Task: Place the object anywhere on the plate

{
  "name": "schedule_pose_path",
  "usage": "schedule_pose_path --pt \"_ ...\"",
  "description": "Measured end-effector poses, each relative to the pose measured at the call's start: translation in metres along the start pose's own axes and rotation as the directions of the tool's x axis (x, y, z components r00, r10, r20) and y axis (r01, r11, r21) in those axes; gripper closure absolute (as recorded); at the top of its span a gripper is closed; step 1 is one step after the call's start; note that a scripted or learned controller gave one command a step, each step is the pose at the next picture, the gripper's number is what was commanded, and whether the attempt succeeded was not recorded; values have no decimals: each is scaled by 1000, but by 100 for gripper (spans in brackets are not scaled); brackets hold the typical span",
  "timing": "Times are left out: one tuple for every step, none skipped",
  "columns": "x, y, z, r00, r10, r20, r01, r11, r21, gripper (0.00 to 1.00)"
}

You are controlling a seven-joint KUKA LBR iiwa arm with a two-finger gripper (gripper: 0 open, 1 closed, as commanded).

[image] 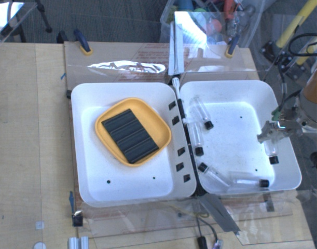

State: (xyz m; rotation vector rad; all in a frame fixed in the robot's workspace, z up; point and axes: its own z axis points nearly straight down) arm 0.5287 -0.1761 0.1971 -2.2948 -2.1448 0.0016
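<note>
1. Bench point(28, 139): a pale wooden surface bearing two shallow white bins set side by side, their inner rims touching along a central seam.
2. Left bin point(91, 180): holds the plate, which sits in its upper middle part; small dark specks mark the bin floor near its lower edge.
3. Plate point(109, 139): yellow, roughly square with rounded corners, turned at an angle to the bin walls.
4. Pad point(130, 135): a dark, ribbed rectangular object lying flat on the plate, aligned with the plate's diagonal tilt and covering most of its centre.
5. Right bin point(225, 95): holds several clear tubes with black caps.
6. Tubes at the left wall point(201, 114): two or three lie near the seam, running roughly along it, with caps pointing downward in the view.
7. Tubes at the lower wall point(241, 181): two lie along the bottom of the bin, one slanted, one nearly level with its cap toward the right.
8. Tube at the right wall point(271, 153): lies just below the gripper, cap at its lower end.
9. Gripper point(276, 130): reaches in over the right rim of the right bin, low above the wall; whether it is spread or closed cannot be told, and no object is seen between its parts.
10. Arm point(311, 92): enters from the right, its orange band visible above the wrist.
11. Clips point(84, 46): orange clamps at the far edge of the bench.
</note>
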Motion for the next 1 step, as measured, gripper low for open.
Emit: schedule_pose_path --pt "0 0 0 1000 0 0 0 1000 0 0"
